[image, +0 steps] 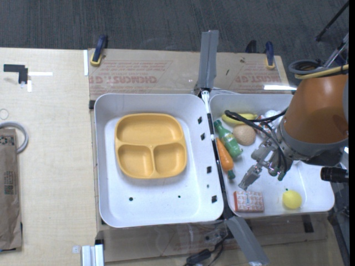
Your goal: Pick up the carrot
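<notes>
Orange carrot (pixel 224 153) — lengthwise along divider (pixel 213 148)

You'll find 1 orange carrot (pixel 224 155) lying flat in the right bin. It sits by the left wall, its length running along that wall.

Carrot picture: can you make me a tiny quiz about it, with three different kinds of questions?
1. True or false: the carrot lies in the right bin.
2. What sits in the left bin? A) yellow tray B) a blue cup C) a spoon
3. Fill in: the round fruit near the right bin's front corner is a ____.

Key: 1 true; 2 A; 3 lemon. The gripper hangs beside the carrot, not holding it.
</notes>
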Motion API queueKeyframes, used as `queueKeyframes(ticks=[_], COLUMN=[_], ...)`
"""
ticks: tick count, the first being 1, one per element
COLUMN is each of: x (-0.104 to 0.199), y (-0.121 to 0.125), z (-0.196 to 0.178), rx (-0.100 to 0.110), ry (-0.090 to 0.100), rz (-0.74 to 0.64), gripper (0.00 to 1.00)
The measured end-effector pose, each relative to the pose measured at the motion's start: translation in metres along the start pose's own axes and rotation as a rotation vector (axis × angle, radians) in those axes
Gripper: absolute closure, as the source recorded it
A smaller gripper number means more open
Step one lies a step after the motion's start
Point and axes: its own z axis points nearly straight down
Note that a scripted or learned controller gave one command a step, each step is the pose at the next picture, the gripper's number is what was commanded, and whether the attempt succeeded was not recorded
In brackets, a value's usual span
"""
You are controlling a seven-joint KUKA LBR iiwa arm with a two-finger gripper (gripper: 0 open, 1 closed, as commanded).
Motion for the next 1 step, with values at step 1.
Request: queueKeyframes(ticks=[1], x=[0.0218], y=[0.0483], z=[-0.0001], rx=[-0.001], ry=[0.000], rz=[-0.107], gripper=[0.00])
